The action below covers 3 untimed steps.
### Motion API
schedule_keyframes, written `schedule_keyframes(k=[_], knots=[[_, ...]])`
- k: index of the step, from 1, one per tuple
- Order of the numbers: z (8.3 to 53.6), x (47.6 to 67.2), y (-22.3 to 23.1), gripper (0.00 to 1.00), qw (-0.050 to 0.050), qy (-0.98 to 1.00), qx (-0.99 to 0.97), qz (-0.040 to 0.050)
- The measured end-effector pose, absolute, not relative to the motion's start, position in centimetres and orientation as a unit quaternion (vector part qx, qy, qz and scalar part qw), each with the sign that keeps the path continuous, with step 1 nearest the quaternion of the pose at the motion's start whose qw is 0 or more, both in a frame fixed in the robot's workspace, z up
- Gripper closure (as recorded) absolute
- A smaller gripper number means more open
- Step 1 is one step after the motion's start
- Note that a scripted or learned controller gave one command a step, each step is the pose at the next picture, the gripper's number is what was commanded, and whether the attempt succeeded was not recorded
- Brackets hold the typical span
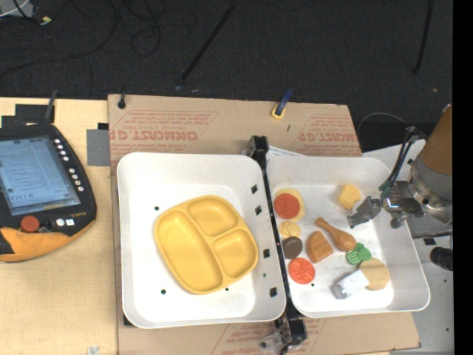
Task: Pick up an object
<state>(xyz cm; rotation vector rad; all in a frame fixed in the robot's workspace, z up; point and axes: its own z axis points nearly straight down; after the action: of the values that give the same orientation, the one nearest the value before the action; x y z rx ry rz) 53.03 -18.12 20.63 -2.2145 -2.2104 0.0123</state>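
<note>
A: Camera view, right side: the gripper (367,211) hangs over the right bin (405,300), near its right wall. Its fingers stand apart, with nothing between them.

B: And the toys?

A: All in that bin. A yellow block (349,195) lies just upper left of the gripper, a drumstick (336,234) just below it, a green piece (359,255) lower still. A red disc (287,205) sits toward the frame's centre.

B: Left bin (140,198)?

A: It holds a yellow tray (205,242). A tablet (37,191) rests at far left on the worktop (59,302).
</note>
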Motion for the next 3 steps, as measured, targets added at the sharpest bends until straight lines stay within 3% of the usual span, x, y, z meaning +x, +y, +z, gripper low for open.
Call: schedule_keyframes(k=[1,3], knots=[[21.3,53.3,-18.2,0.0,0.001,-0.707,-0.707,0.0005],[11.9,53.7,-17.5,0.0,0.003,-0.708,-0.707,0.0013]])
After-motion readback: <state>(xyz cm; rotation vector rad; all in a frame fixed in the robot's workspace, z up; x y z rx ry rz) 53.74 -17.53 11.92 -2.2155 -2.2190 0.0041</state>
